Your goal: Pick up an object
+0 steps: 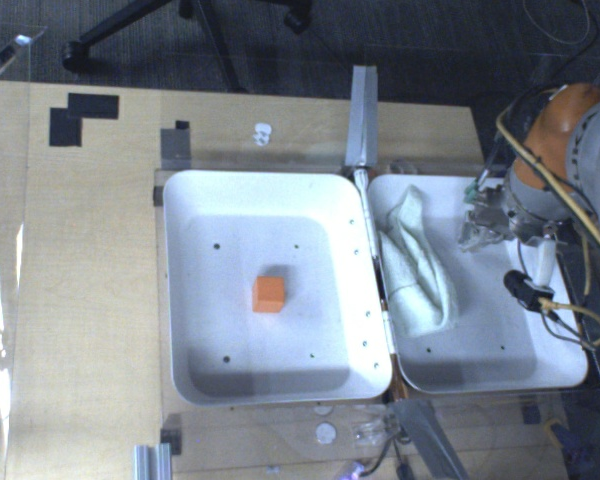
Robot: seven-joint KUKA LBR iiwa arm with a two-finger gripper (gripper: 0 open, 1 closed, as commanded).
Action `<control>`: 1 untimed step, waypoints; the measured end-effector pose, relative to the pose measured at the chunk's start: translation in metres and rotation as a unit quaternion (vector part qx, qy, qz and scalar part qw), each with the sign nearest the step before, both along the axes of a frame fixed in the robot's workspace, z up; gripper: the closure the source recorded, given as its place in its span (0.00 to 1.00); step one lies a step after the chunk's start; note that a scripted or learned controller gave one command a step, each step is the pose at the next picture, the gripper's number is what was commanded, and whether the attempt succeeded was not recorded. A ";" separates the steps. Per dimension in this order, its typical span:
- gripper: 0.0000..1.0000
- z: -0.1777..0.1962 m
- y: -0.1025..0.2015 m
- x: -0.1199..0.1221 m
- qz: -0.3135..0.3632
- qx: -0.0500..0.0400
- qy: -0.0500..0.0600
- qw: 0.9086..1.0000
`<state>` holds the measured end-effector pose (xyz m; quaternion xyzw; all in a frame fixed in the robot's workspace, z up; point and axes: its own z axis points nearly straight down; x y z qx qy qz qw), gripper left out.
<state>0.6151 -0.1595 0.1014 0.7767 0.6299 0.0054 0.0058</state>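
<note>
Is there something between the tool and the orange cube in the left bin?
Yes. The tool is over the right bin; the crumpled white cloth and the bins' adjoining walls lie between it and the orange cube.

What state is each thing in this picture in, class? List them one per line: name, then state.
orange cube: resting flat on the floor of the left bin, untouched.
white cloth: crumpled, lying along the left side of the right bin.
gripper: over the right bin's far right part, apart from the cloth, holding nothing that can be seen.
</note>
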 end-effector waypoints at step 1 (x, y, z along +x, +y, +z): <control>1.00 0.099 0.060 -0.005 -0.080 0.002 0.006 0.997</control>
